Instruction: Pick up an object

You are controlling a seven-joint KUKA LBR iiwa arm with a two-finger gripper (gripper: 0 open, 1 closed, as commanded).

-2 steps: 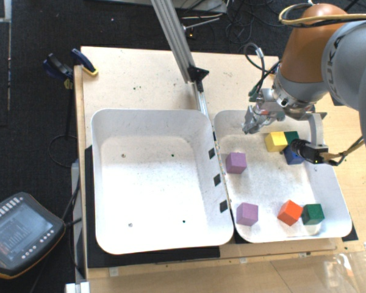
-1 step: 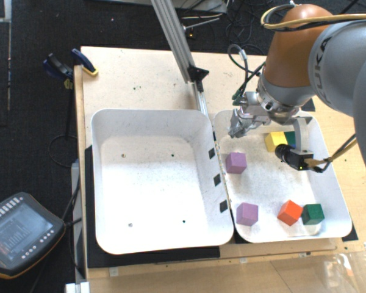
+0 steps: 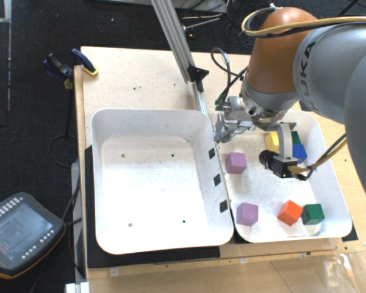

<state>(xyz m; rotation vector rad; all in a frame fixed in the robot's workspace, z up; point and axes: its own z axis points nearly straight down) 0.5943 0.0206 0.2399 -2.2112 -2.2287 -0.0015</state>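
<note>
The right bin [image 3: 329, 182] holds several small blocks. One purple block [image 3: 236, 162] lies near the bin's left wall and another purple block [image 3: 247, 213] sits nearer the front. An orange block [image 3: 290, 212] and a green block [image 3: 313, 213] rest side by side at the front right. A yellow block [image 3: 272, 142] and a blue block [image 3: 299, 151] are partly hidden behind the arm's wrist. My gripper [image 3: 224, 130] hangs over the bin's upper left corner, just above and left of the upper purple block, with nothing seen in it.
The left bin [image 3: 100, 163] stands beside the right one, their walls meeting below the gripper. A slanted metal bar [image 3: 174, 32] crosses the bench at the back. A black cable fitting [image 3: 276, 163] hangs from the wrist. A handheld pendant [image 3: 21, 234] lies off the bench, lower left.
</note>
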